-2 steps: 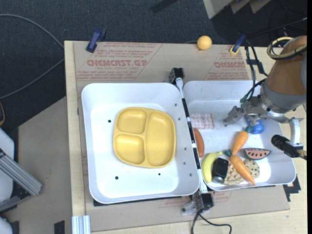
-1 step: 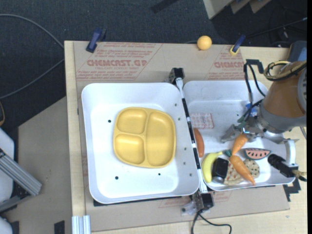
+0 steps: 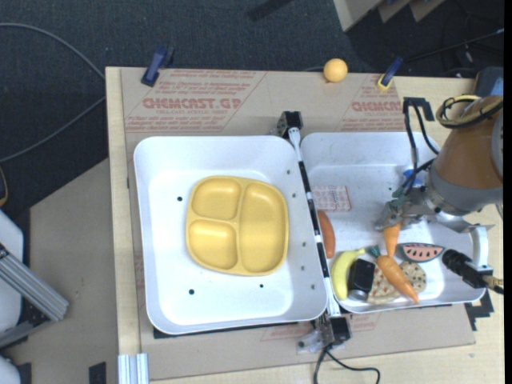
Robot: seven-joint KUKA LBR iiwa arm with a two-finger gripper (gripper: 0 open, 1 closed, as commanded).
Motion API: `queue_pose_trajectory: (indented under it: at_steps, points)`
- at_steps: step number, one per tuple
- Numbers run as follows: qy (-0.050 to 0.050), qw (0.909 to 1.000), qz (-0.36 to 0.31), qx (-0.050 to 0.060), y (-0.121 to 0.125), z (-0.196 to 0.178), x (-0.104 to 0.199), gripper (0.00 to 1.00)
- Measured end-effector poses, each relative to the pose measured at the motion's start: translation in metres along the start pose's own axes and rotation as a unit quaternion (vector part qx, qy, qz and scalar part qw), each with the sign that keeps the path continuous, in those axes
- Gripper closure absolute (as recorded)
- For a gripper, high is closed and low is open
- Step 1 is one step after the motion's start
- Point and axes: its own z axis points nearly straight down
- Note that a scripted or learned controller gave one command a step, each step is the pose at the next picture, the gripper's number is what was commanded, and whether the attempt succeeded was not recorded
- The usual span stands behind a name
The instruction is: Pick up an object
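The end effector (image 3: 398,213) hangs low in the right bin (image 3: 360,154), just above a carrot (image 3: 390,238), likely lining up a grab; whether it is open or closed, I cannot tell. More toy food crowds beside the carrot.

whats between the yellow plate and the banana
The hot dog, lying along the right bin's left wall, between the yellow plate and banana, in the camera view.
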Motion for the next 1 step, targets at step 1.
queue_pose_trajectory:
  at_steps: [1]
  points:
    - [0.001,1.0,-0.002,-0.001,0.0244,-0.091,0.0902,1.0]
